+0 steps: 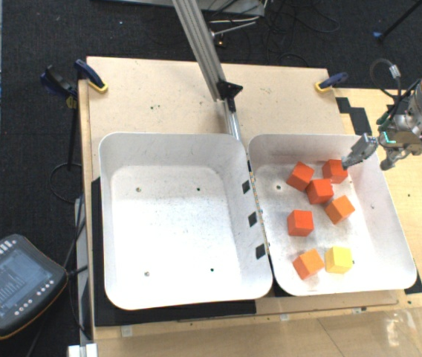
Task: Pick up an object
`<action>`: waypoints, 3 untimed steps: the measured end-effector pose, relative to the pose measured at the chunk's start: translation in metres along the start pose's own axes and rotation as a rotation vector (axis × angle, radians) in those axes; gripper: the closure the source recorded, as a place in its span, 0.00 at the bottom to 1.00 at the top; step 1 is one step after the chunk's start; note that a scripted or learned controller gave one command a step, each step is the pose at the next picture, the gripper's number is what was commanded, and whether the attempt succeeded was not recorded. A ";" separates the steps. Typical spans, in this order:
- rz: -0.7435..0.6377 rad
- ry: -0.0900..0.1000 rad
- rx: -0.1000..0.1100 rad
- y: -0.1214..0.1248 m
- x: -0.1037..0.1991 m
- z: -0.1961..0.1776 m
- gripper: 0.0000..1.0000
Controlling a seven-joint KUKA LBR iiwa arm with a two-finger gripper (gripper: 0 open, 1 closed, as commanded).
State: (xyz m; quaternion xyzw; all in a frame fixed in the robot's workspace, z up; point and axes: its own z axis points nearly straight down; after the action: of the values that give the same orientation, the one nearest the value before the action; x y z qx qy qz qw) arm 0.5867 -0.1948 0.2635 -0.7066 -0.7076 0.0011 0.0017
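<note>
Approach step: the gripper (362,152), opening unclear, hovers at two o'clock beside the small red-orange cube (335,170); next, descend and close.

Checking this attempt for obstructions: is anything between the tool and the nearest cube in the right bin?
Nothing visible. The tool hangs right beside the uppermost red-orange cube in the right bin. The other cubes lie farther left and below it, off that path.
</note>
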 end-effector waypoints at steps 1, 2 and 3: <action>-0.002 -0.001 -0.004 0.001 0.000 -0.002 0.00; -0.002 0.000 0.000 0.004 0.007 0.043 0.00; 0.002 -0.001 0.001 0.006 0.002 0.088 0.00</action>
State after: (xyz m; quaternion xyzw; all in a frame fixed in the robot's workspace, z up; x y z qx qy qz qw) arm 0.5920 -0.1928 0.1752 -0.7072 -0.7070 0.0015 0.0017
